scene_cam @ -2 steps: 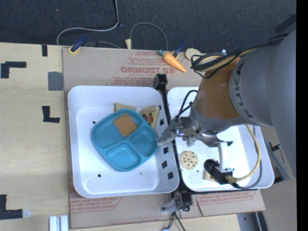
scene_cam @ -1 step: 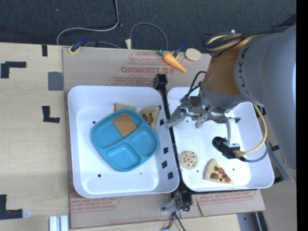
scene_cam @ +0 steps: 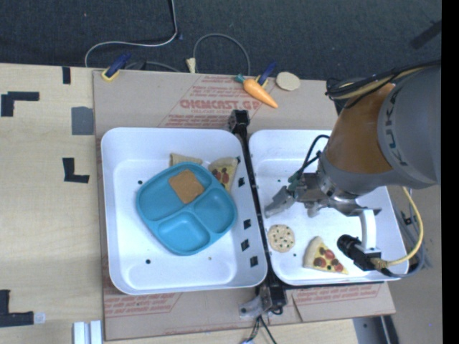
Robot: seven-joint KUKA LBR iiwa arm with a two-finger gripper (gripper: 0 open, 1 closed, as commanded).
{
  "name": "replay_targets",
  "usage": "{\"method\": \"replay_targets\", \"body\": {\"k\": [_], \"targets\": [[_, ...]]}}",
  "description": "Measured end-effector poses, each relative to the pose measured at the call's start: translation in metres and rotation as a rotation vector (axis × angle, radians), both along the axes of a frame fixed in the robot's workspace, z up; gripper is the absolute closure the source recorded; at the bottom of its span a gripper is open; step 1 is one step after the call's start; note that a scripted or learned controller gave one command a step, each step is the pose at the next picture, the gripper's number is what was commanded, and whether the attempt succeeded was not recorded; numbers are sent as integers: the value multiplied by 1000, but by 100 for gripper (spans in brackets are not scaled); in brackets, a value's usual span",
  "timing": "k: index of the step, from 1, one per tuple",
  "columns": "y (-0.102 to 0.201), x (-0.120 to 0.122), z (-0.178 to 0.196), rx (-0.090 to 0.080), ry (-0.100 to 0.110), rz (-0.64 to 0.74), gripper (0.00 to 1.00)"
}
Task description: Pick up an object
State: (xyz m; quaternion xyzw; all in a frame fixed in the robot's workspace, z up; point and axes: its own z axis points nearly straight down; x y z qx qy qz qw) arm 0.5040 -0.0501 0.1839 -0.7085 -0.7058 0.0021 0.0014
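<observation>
Camera view, looking down at a slant, is showing two shallow white bins sitting side by side on a cardboard sheet on the tabletop (scene_cam: 43, 192). One grey arm (scene_cam: 401, 131) with an orange band is reaching in from the right over the right bin (scene_cam: 283, 143). Its gripper (scene_cam: 281, 202) is hovering low inside that bin, and the fingers (scene_cam: 276, 206) are pointing toward the divider between the bins; whether they are spread or closed cannot be told, and nothing is visibly sitting between them.

The right bin is holding two loose toy foods: one round cookie (scene_cam: 280, 238) lying just below the gripper, and one pizza slice (scene_cam: 323, 256) lying near the bin's front edge, to the right of the cookie.

The left bin (scene_cam: 118, 192) is holding one blue divided plate (scene_cam: 188, 210) with one brown toast square (scene_cam: 186, 185) resting in its upper compartment. One second pizza slice (scene_cam: 224, 171) is peeking out beside the plate's upper right rim.

Beyond the bins, one orange carrot (scene_cam: 259, 92) and one pale round disc (scene_cam: 288, 81) are lying on the cardboard.
</observation>
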Motion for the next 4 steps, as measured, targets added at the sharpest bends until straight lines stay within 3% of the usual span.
{"method": "replay_targets", "body": {"k": [1,2,4], "targets": [[-58,-11,-99,6,-9,-2,0],[-55,-9,-83,4,-16,5,100],[-53,-9,-65,7,-13,7,100]]}}
